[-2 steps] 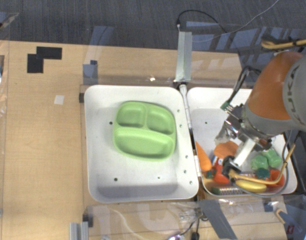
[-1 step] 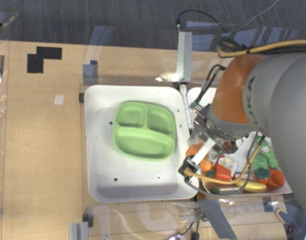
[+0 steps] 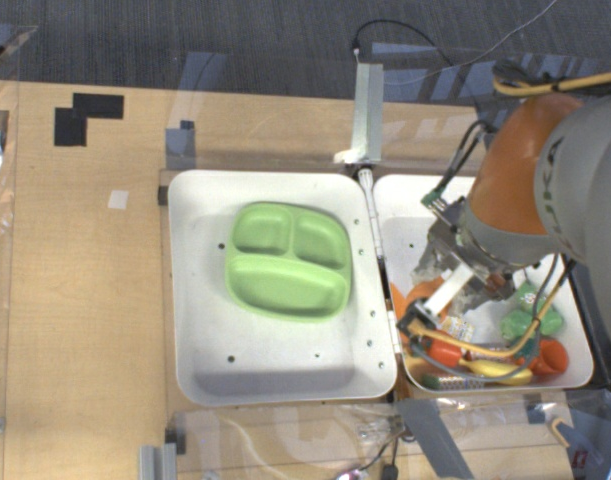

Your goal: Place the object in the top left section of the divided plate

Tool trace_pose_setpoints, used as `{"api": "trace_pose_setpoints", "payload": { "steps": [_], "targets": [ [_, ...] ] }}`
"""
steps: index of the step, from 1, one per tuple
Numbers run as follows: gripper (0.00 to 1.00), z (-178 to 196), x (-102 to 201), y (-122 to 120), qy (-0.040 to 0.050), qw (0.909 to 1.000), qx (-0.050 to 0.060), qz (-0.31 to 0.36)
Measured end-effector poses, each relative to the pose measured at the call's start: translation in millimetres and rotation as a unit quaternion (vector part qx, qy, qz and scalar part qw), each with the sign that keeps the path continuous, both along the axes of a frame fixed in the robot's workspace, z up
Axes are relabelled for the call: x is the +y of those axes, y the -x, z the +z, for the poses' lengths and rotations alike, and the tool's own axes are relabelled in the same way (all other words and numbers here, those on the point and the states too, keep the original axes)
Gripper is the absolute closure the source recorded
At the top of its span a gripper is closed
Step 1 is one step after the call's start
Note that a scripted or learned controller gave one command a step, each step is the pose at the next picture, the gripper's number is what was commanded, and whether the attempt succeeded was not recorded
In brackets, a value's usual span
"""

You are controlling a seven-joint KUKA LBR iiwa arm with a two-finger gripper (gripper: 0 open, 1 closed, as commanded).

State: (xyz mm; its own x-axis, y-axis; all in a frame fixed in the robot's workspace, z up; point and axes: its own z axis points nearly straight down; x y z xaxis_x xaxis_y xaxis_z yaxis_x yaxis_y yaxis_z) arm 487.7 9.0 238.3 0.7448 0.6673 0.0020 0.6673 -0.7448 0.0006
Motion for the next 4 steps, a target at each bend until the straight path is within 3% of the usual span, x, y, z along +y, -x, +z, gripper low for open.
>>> {"api": "trace_pose_setpoints", "payload": {
  "steps": [1, 2, 3, 4],
  "targets": [
    [1.00, 52.1, 50.1, -73.9, 0.0002, 1.0000, 0.000, -0.010],
    [1.00, 43.9, 78.5, -40.1, 0.0005, 0.9957, 0.002, -0.092],
    [0.00, 44.1, 78.4, -40.2, 0.0005, 0.9957, 0.001, -0.093],
    [1.00, 54.3, 79.2, -40.9, 0.0004, 0.9961, 0.001, -0.088]
  ]
}}
